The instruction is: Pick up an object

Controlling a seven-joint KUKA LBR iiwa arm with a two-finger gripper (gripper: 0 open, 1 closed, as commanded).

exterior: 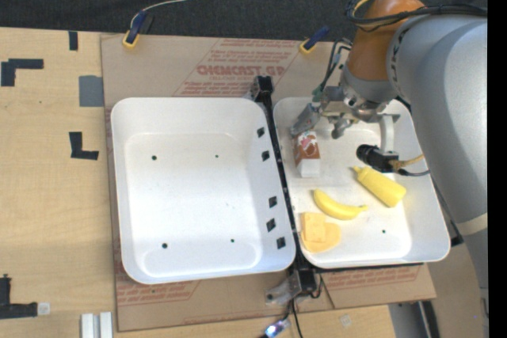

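A small red-brown and white cardboard box (pixel 307 150) is being taken as the landmark here; it is being seen standing in a shallow white plastic bin (pixel 396 241), close to the wall that this bin is sharing with a second shallow white plastic bin (pixel 190 194).

The two-finger tool (pixel 317 131) is being held just above the box, on its far side in the camera view. Its fingers (pixel 303 123) are being kept apart, with one slanting down toward the top of the box and the other being carried farther out over the white floor. Whether a fingertip is touching the box cannot be told.

The grey arm (pixel 444 91) with its orange band (pixel 380 36) is being reached in from beyond the box, from the view's right.

Three yellow things are being seen on the near side of the box, all in the same bin. A curved yellow banana (pixel 339 206) is lying nearest. A yellow plastic squeeze bottle (pixel 382 186) is lying on its side, beyond the banana as counted from the box. A pale orange-yellow wedge-shaped block (pixel 320 233) is resting farthest from the box, just beside the banana.

Both bins are being carried on a brown cardboard sheet (pixel 230 67) laid over the light wooden tabletop (pixel 47 194).
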